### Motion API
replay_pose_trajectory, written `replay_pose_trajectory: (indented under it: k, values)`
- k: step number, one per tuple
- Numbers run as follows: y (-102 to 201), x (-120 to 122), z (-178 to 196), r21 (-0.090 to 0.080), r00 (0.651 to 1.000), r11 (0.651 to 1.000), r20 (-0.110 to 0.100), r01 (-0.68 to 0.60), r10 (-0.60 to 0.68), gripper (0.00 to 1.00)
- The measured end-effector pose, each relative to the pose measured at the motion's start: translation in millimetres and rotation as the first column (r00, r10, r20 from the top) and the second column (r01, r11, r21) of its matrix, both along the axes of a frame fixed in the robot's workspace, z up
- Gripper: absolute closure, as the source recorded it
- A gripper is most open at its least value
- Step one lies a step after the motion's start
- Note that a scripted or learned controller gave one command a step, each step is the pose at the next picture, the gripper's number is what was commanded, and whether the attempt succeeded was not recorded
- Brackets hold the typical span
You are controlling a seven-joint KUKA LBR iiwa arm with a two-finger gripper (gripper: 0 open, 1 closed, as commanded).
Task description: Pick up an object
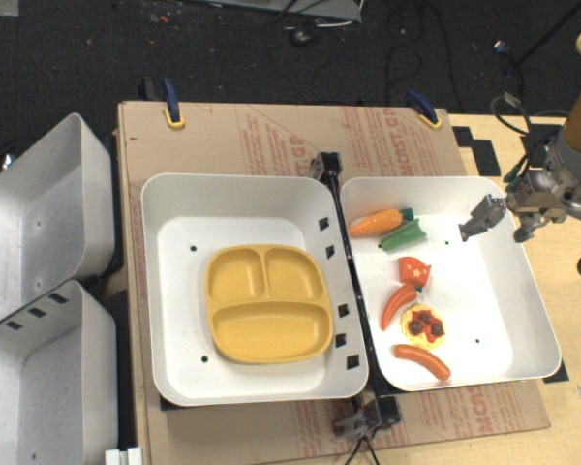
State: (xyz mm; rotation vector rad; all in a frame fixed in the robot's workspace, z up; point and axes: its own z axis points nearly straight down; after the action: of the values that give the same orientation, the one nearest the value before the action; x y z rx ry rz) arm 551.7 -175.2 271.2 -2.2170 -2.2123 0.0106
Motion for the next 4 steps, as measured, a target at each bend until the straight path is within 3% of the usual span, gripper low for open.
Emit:
replay_pose_trajectory:
  k: [1, 4]
  values:
    - [0, 2, 6, -0.003, 1.000, 1.000, 0.012, -0.003, 0.003, 0.00]
    - [-5, -16, -157, 0.000, 1.000, 1.000, 0.006, 0.000, 0.000, 0.00]
